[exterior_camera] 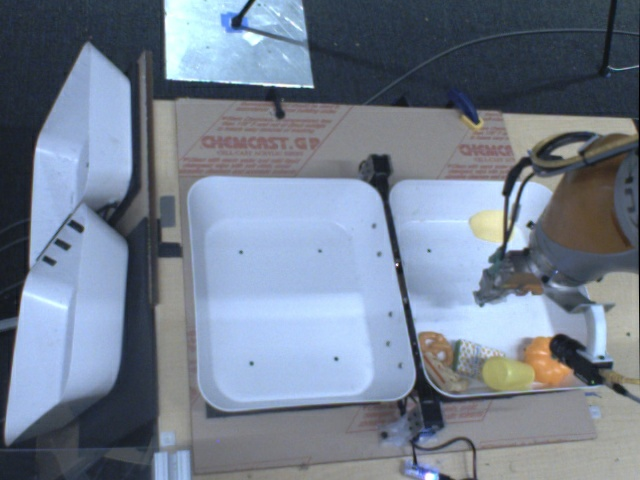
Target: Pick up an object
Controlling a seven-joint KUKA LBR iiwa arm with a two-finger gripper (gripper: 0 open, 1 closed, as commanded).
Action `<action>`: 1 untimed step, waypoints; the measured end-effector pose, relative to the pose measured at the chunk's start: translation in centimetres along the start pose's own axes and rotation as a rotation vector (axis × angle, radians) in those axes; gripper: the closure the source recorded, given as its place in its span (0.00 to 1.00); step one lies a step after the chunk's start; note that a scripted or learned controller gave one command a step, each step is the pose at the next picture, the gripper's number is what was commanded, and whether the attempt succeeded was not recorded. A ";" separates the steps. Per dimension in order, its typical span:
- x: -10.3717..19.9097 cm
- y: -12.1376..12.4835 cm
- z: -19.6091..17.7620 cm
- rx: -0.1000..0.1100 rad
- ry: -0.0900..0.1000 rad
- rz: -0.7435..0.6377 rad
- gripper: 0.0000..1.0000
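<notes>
The right bin (440, 258) holds several small objects along its near edge: a brown pretzel-shaped piece (435, 347), a striped cone-like toy (472, 353), a yellow-green lemon-like object (507, 373) and an orange object (541, 359). A pale yellow object (487, 225) lies near the bin's far side, partly behind the arm's cable. My gripper (497, 284) hangs over the middle right of this bin, above and apart from the near-edge objects. Its fingers are too small and dark to read.
The left bin (290, 288) sits beside the right one, with a black clamp (376, 166) at the divider's far end. White covers (70, 258) lie off the bench at left. A metal sheet (238, 26) lies beyond the cardboard.
</notes>
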State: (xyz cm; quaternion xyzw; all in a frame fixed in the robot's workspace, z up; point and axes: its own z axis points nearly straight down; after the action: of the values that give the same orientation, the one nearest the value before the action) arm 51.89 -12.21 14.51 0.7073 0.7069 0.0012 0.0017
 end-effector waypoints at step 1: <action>-0.2 0.3 -4.2 0.000 0.000 -0.001 1.00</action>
State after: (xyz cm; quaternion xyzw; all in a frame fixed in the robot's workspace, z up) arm 52.17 -12.40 18.75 0.7069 0.7073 0.0012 0.0017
